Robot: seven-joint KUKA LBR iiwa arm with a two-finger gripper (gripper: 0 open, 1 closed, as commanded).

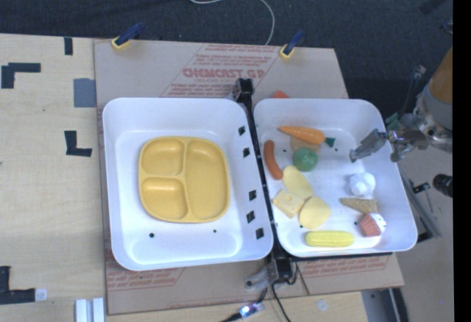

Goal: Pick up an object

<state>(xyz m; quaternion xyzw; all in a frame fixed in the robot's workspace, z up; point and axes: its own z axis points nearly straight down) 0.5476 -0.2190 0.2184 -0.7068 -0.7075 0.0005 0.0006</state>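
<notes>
Left bin (118, 166): yellow divided tray (184, 179) flat inside. Right bin (390, 240): toy foods scattered, among them sausage (273, 159), carrot (302, 134), green ball (305, 159), corn cob (329, 239), white lump (360, 184). Over its right rim: pincer (370, 142), nothing visibly gripped, whether parted or closed impossible to tell.

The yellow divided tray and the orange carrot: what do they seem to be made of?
The yellow three-compartment tray looks like moulded plastic: uniform colour, smooth rounded edges, soft sheen. The orange carrot seems to be toy plastic too, evenly coloured and smooth, though it is too small to be sure.
</notes>
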